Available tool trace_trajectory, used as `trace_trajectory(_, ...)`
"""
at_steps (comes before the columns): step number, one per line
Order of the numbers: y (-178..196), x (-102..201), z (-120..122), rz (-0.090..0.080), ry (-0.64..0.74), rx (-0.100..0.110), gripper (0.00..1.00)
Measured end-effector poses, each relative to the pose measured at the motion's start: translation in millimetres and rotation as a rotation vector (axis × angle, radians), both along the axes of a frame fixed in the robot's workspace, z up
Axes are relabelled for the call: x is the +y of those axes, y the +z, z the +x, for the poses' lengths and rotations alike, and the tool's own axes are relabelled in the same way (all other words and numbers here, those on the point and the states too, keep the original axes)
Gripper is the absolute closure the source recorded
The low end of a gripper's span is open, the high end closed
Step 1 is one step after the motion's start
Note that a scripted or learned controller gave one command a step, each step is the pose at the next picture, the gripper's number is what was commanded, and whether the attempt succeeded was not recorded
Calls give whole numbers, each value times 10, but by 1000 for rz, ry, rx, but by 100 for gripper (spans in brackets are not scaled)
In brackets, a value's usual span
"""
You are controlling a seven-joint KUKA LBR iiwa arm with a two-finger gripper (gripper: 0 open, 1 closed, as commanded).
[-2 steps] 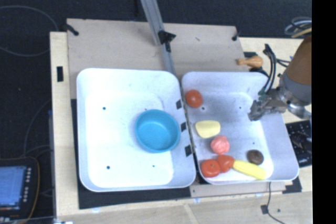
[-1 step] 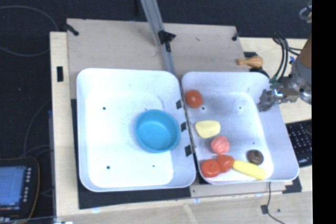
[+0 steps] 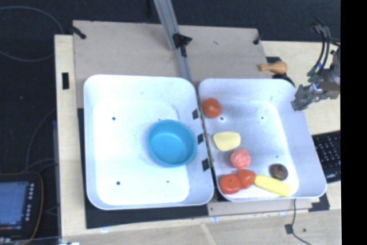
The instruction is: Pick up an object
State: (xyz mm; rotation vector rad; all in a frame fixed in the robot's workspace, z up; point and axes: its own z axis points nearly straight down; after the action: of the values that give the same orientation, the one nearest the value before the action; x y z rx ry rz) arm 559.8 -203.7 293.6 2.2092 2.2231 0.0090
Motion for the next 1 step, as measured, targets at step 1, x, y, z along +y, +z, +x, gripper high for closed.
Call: trace_trajectory(1, 9, 508, -62, 2, 3, 7, 100)
